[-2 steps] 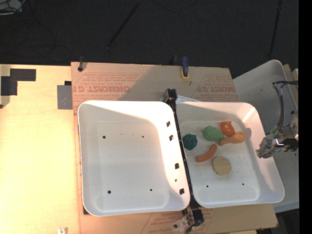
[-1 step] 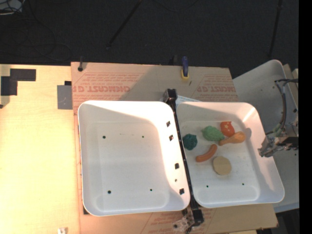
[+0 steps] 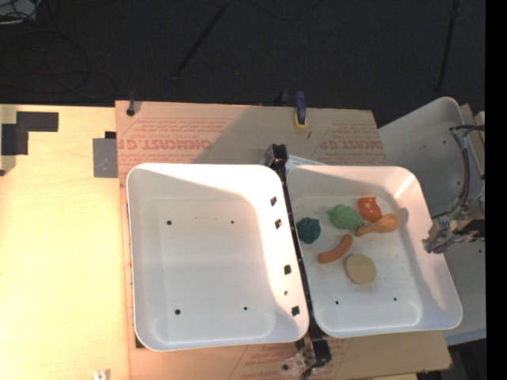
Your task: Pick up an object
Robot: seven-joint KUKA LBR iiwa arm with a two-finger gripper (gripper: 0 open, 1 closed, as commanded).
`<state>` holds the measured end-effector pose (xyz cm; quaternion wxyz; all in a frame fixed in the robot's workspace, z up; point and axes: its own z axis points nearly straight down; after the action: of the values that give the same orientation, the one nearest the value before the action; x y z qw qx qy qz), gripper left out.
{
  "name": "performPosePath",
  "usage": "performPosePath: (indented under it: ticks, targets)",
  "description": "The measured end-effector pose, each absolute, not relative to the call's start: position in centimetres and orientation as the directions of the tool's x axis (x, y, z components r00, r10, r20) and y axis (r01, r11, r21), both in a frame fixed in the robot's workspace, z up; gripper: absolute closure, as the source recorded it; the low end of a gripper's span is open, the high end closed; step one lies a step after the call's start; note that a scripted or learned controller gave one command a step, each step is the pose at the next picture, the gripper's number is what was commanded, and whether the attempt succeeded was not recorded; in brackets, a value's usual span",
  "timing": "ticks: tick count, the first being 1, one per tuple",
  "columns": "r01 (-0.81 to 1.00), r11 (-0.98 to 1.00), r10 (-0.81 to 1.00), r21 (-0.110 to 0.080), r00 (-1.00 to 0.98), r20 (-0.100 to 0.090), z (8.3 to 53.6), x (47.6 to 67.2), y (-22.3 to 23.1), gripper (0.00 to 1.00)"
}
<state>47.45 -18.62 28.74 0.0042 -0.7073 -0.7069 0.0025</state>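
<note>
The right bin (image 3: 412, 307) holds several small objects. A dark teal lump (image 3: 307, 229) lies near its left wall. Close together further right are a green lump (image 3: 344, 216), a red piece (image 3: 368, 207) and an orange carrot-like piece (image 3: 380, 226). An orange-red sausage shape (image 3: 335, 248) lies below them, and a tan round disc (image 3: 361, 269) sits nearest the front. My gripper (image 3: 447, 234) hangs small and dark just outside the bin's right rim, apart from every object. Nothing is visibly held.
The left bin (image 3: 158, 323) stands beside the right one, joined by a black clip strip (image 3: 287, 244). Both rest on a cardboard sheet (image 3: 206, 137) on the wooden bench (image 3: 55, 252). A pale grey arm part (image 3: 432, 141) and cables (image 3: 467, 165) are at the right.
</note>
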Motion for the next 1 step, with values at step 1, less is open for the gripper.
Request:
performPosePath:
  ticks: [1]
  targets:
    - [1.000, 0.003, 1.000, -0.011, -0.003, 0.003, 29.68, 47.43, -18.71, 1.00]
